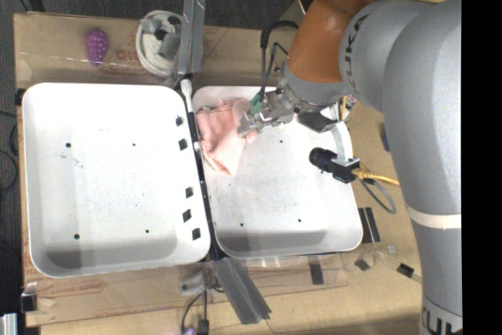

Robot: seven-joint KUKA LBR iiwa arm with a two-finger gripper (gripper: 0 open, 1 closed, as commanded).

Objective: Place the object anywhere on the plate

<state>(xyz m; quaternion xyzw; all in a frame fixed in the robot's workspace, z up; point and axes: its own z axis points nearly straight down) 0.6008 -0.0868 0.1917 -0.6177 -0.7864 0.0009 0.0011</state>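
Pink cloth (220, 133) = the obj, I take it. Where's it sitting rn? (Kim)

Bunched in the right bin (282, 192), far-left corner of that bin, pressed up vs its left wall. A bit of it trails toward the bin's middle. (Raj)

And the gripper? (Kim)

Gripper (255, 121) is over the same bin's far half, right at the cloth's inner edge, touching it or v. close. Can't tell if it's open or closed from this angle, so no claim it's got hold of anything. (Raj)

Risks from here? (Kim)

A few, imo. 1) It's at the fabric's edge, not the bulk, so a pinch may catch only a thin fold & slip off on the lift. 2) Cloth hugs the bin's left wall, so a sideways drag could snag it on the rim or shove it tighter into the corner. 3) If it does come up, the rest will prob hang & swing, brush the bin's wall and pull free. 4) Limp stuff lands unevenly, so part may drape off the plate at release. (Raj)

Left bin matter? (Kim)

Left bin (102, 169) butts vs the right bin's left wall. The rims btw them are what a dangling cloth would catch on if carried that way (Raj)
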